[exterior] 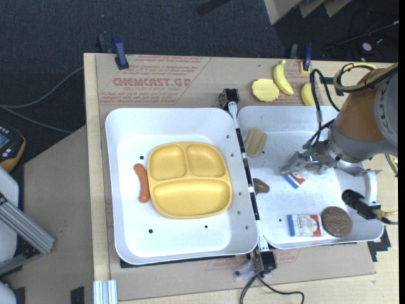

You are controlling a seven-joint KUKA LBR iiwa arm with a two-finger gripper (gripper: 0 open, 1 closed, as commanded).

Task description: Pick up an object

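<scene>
The tabletop (158, 81) carries two white bins side by side. The left bin (126, 233) holds a yellow divided plate (188, 179) at its middle, with an orange sausage (142, 182) just beside the plate's left edge. The right bin (278, 122) takes the arm (361, 122), which reaches in over its right edge. At the bin's front edge lie a blue-and-white packet (304, 225) and, touching it on the right, a round brown cookie (336, 221). A tan block (255, 142) sits near the bin's back left corner, and a small brown piece (260, 185) lies at its left edge.

The claw (302, 164) hangs low at the bin's middle, right over a small red, white and blue item (294, 180), the likeliest object to pick. Whether its fingers are apart or together cannot be told. To do this well, I judge the claw should centre over the flat item, straddle its narrow side, press to the floor, then close and lift straight.
</scene>
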